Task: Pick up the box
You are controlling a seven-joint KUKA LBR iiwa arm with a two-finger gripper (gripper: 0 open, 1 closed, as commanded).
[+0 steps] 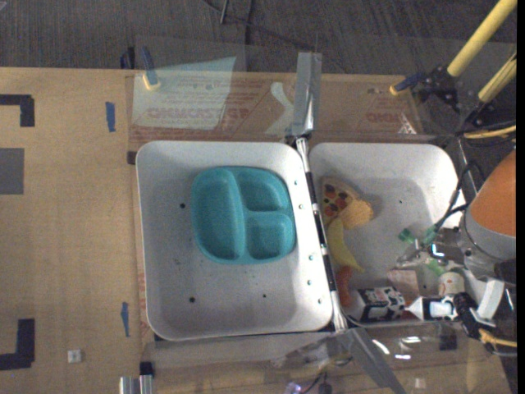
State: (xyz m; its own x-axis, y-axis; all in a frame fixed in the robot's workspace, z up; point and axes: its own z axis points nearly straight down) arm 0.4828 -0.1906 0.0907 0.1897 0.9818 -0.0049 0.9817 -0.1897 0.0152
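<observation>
At the right bin's (426, 158) near edge I see the small black-and-white carton box (379, 303) lying flat, untouched. Just beside it hovers the arm's two-finger gripper (431, 257); I cannot tell its fingers' state. Farther back lie a yellow plastic banana (343, 249) and toy pizza slice (336, 197); a teal divided plate (243, 213) occupies the left bin (164, 220).

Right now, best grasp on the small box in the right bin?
Probably from above, across the short sides of the box. It lies flat in the right bin's near-left corner, with the bin wall close on two sides and a banana just behind it. The claw sits to its right.
</observation>
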